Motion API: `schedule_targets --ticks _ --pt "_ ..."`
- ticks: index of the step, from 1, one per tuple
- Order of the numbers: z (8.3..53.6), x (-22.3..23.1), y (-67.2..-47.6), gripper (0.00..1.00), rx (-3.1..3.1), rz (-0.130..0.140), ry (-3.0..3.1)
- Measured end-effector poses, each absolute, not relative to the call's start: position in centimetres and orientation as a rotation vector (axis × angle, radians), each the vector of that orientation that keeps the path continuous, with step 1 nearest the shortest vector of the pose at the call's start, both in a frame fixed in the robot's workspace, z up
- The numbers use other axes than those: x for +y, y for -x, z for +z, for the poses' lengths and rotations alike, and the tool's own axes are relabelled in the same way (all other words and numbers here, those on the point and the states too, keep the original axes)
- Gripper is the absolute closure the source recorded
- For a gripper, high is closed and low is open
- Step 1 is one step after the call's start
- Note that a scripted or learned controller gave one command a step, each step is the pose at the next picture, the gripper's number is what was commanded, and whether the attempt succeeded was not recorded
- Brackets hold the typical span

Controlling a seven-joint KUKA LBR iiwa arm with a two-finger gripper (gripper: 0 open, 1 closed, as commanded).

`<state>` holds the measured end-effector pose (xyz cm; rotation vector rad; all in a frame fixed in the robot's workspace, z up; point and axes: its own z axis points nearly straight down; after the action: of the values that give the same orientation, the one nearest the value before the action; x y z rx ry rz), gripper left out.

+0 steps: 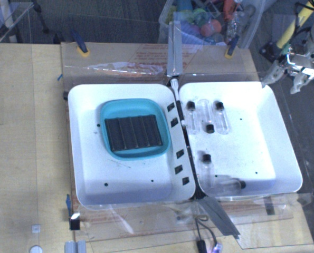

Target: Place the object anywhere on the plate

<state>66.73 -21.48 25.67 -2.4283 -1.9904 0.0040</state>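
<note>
Two white bins sit side by side on the worktop (19, 141). In the left bin (83, 183) lies a teal plate (108, 112), rounded-square, and on it rests a dark ribbed slab (133, 132) that covers most of its middle. The right bin (273, 141) holds several clear vials with black caps: three (205, 115) stand or lie close together near the bin's upper left, one (205, 159) sits lower down by the divider, and one (229, 184) lies on its side near the front wall. None of them touches the plate; all are across the divider from it. The claw (294, 73) hangs at the far right, beyond the right bin's upper corner, above the worktop; whether it is spread or pressed together I cannot tell.
</note>
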Motion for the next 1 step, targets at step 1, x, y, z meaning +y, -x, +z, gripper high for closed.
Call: schedule_targets --ticks 1 --pt "24.38 -21.47 -66.71 0.00 -2.076 0.004 2.353"
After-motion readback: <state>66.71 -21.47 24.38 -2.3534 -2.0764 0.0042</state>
